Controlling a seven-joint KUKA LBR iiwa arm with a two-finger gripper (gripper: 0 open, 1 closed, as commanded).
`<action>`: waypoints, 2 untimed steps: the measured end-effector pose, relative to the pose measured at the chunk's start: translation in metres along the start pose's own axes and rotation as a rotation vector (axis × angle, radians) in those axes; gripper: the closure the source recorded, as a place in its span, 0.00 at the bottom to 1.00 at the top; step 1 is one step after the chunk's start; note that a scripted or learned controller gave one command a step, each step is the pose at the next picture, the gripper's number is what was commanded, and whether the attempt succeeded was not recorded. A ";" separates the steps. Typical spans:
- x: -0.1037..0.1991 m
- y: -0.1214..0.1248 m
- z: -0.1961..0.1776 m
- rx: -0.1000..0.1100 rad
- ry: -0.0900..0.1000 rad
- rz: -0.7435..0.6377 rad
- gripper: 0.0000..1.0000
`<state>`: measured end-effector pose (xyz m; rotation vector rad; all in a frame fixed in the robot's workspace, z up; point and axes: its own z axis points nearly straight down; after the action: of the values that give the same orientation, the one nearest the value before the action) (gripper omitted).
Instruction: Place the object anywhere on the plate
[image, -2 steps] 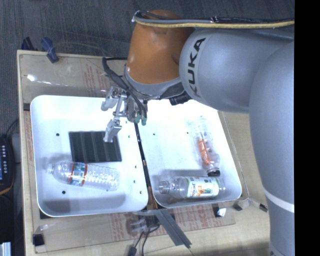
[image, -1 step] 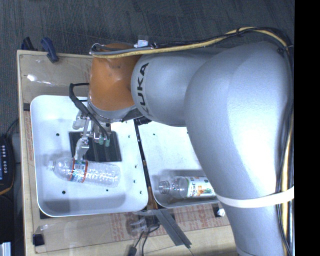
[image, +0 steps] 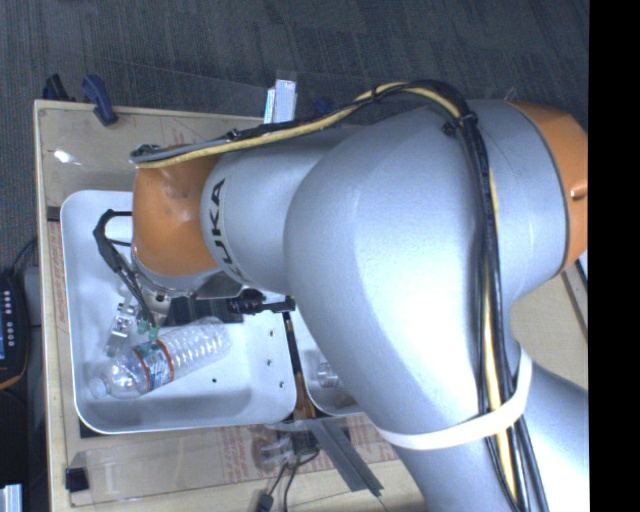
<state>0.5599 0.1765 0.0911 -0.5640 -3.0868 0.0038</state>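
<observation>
My grey arm (image: 400, 250) reaches in from the right, over the left white bin (image: 75, 300) on the desk. My end effector (image: 140, 310) sits low in that bin, just beside a clear plastic water bottle (image: 165, 358) lying on its side; I cannot tell its state. The bottle looks light, slippery and easily crushed, so I judge its ribbed middle the best hold.

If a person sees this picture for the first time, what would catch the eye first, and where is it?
The big grey arm reaches in from the right and covers most of the view, with its orange band over the left bin. Below the band, a clear plastic bottle lies on its side in that bin, near the lower left corner.
</observation>
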 end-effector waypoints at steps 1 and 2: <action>-0.017 -0.038 -0.040 -0.003 -0.004 -0.032 0.00; 0.038 -0.084 -0.011 -0.032 -0.048 0.115 0.00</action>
<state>0.4948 0.1111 0.1026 -0.7524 -3.1011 -0.0318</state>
